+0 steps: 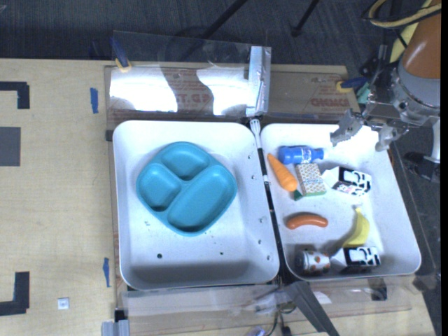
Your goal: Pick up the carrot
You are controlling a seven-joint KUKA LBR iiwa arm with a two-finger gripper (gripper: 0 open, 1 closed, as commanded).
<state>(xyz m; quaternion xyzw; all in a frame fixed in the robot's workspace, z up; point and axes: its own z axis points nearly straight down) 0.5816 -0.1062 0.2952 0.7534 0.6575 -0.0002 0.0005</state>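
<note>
So the carrot (283,173) is lying in the right bin (406,243), up against its left wall, tip pointing to the far left and its green end toward the near right. Right next to it on the right we've got a speckled sponge (311,179), touching or as good as touching. Just beyond those two there's a blue bottle (300,154) lying on its side. Further right sits a little black-and-white carton (352,181).

Moving nearer in the same bin, we see a sausage (306,221) lying flat, a banana (358,228) curving along to its right, and at the near edge a can (316,260) on its side beside another black-and-white carton (362,256).

The tool (364,133) hangs over the far right corner of that bin, well apart from the carrot and with nothing between its fingers. They look spread apart, so we'd call it released.

The left bin (140,257) has a blue divided plate (185,186) sitting in the middle of it. Both bins rest on the tan surface (49,208).
</note>
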